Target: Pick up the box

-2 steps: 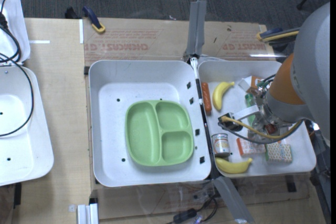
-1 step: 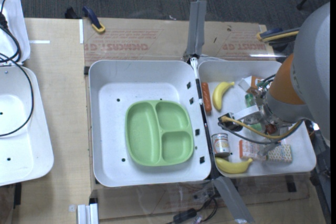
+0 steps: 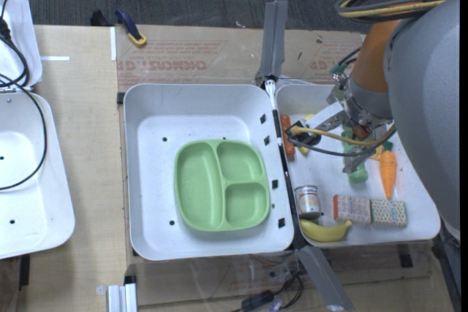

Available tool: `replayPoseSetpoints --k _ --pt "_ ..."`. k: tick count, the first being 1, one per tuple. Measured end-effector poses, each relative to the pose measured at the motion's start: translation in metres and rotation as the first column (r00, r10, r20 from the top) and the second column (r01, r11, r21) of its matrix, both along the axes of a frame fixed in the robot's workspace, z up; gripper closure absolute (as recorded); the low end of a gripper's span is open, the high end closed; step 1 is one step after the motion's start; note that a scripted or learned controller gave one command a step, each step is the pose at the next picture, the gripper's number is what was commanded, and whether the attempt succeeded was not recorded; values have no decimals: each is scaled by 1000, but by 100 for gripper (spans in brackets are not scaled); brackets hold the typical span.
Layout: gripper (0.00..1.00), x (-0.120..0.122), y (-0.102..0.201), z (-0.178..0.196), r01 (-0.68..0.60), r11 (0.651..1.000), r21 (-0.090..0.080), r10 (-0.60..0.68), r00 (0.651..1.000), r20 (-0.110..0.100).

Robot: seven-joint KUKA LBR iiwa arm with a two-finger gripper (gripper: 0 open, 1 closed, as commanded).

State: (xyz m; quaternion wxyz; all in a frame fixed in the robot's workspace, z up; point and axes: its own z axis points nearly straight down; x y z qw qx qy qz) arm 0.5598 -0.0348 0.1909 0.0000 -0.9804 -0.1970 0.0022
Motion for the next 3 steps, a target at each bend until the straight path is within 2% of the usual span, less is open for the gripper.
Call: replayPoseSetpoints --k 1,2,3 --pt "0 -83 4 -1 135 991 0 -135 991 -2" --pt "0 -84 -61 -26 53 999 1 -53 999 -3" --pt "0 -84 -59 -101 -84 996 3 84 996 -3"
